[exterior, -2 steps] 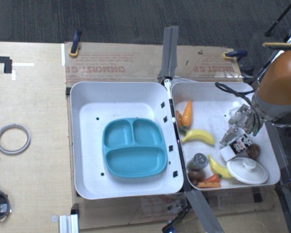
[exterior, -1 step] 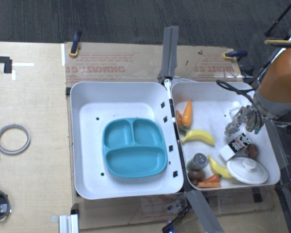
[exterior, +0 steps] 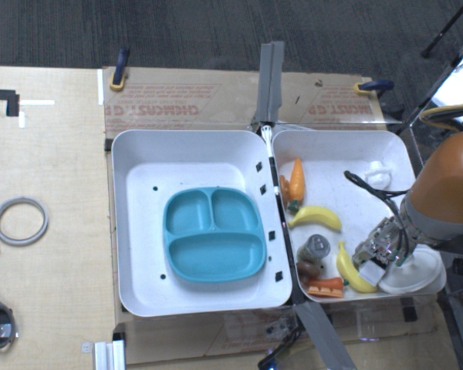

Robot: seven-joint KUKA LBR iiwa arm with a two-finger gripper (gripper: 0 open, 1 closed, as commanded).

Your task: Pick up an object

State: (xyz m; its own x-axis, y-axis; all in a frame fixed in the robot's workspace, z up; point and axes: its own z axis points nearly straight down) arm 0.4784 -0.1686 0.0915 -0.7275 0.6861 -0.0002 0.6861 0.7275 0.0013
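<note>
On the table (exterior: 46,160) two shallow white bins sit side by side. The left bin (exterior: 131,206) holds a blue divided plate (exterior: 214,234) near its centre. The right bin (exterior: 332,141) holds the loose items: a carrot (exterior: 296,179) standing toward 11 o'clock of the bin, a banana (exterior: 316,217) lying near the middle, a second banana (exterior: 350,270) curved toward 6 o'clock, a small grey round piece (exterior: 317,247) between them, and an orange-red piece (exterior: 325,287) at 7 o'clock against the rim. The arm (exterior: 446,187) reaches in from 3 o'clock, and its claw (exterior: 380,247) hangs low at about 4 o'clock of the right bin, just beside the second banana's upper end. I cannot tell whether the claw is spread or pressed together, nor whether anything sits in it.
</note>
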